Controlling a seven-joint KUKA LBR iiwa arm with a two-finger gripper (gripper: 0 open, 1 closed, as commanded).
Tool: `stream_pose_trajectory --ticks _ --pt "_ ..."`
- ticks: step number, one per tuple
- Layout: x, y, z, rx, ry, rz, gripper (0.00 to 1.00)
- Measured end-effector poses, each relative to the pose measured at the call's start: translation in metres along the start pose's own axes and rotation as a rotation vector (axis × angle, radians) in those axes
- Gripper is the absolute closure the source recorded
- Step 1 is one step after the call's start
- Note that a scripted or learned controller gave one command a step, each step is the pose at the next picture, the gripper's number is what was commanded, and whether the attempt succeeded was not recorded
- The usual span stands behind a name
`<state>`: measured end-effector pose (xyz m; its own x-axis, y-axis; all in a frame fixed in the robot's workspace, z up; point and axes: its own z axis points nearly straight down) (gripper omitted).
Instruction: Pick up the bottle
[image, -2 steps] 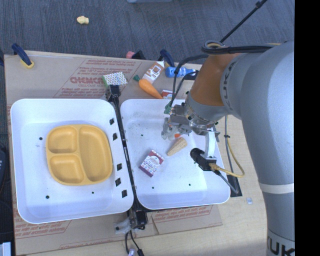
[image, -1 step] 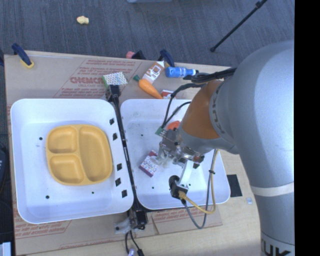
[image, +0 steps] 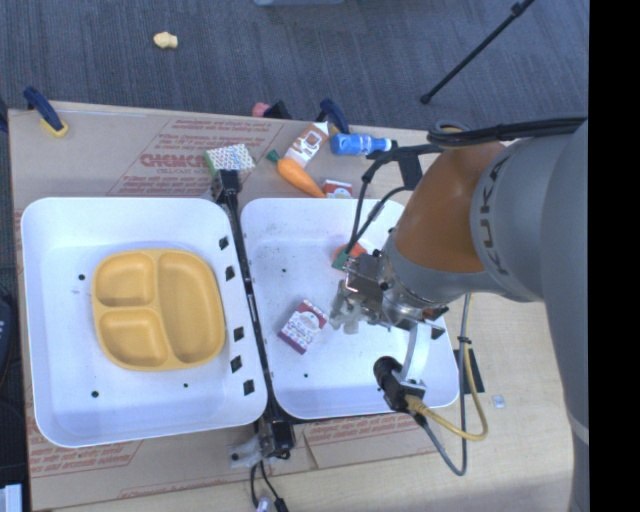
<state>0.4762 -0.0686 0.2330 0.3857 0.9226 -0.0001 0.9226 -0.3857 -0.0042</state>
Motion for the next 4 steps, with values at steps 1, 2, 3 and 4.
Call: stream_pose_trajectory --ticks 1,2,3,4 --pt "-0.025 0.010 0.044 0.003 -0.001 0.139 1.00" --pt "-0.028 0.011 0.066 0.006 0.001 0.476 1.00" --pt "-0.088 0.037 -0.049 -0.002 0.000 0.113 1.00" --pt "-0.040 0.016 0.007 0.001 0.000 0.043 1.00"
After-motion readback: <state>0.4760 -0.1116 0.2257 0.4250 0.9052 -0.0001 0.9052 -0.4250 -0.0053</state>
